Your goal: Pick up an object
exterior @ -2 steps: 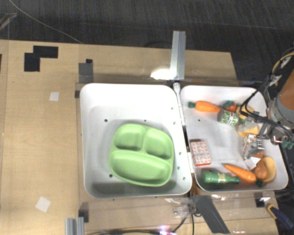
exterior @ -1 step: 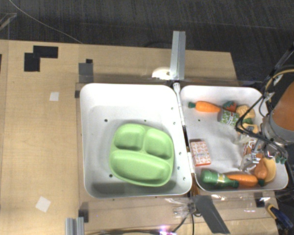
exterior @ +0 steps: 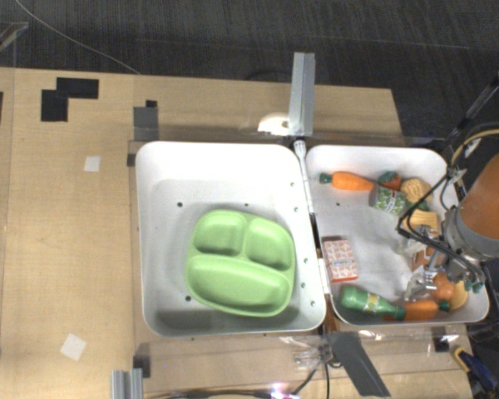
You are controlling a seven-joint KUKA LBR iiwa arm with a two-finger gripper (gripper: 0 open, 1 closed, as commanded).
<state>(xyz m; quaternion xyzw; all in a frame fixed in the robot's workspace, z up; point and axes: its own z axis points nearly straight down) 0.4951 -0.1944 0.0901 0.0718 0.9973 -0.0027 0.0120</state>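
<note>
Lower right, the gripper [exterior: 427,279] hangs over toys in the right bin [exterior: 382,158]; whether it's open, I cannot tell. One green bottle [exterior: 371,303], two carrots [exterior: 350,181], one packet [exterior: 339,258] with unreadable print.

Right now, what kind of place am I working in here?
Probably a lab bench for robot picking tests: two white bins on a wooden bench, a green divided plate, and toy food such as a carrot.

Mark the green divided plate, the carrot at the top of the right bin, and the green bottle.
green divided plate [exterior: 241,263], camera view, centre ridge.
carrot [exterior: 352,182], camera view, orange body.
green bottle [exterior: 368,302], camera view, mid-body.
</note>
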